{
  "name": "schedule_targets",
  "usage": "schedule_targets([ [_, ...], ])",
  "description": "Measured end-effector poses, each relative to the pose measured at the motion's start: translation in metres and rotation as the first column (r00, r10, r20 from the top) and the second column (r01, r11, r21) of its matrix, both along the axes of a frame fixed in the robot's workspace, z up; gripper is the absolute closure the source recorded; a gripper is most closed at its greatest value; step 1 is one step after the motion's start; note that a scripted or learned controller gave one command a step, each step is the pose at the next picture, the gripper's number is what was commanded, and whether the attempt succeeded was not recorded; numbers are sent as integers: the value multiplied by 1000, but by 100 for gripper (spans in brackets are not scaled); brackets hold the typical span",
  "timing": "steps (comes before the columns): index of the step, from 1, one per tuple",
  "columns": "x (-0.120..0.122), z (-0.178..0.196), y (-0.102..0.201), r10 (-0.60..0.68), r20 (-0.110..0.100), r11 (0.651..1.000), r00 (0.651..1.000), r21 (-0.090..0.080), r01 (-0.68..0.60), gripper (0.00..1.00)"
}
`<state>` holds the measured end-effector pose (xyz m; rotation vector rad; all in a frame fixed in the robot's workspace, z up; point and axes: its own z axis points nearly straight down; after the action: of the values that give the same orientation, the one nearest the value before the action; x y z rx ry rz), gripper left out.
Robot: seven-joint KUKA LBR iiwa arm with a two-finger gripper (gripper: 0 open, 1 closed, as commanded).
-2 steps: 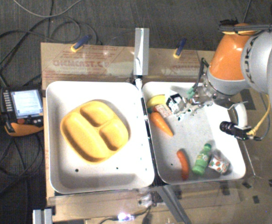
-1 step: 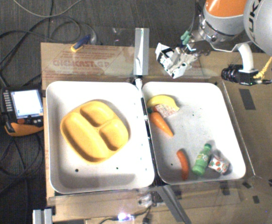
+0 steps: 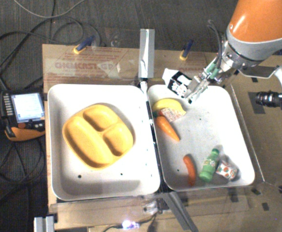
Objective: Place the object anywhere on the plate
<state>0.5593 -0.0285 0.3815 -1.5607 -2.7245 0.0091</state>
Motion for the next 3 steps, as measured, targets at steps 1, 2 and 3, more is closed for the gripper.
schedule_targets([
  [1,-74,-71,2,-217,-3,976,976,2,217,100],
  [2,15,-46,1,-162,-1,987,987,-1,162,100],
  [3,35,-45,32,-441,-1,897,897,-2,441,100],
])
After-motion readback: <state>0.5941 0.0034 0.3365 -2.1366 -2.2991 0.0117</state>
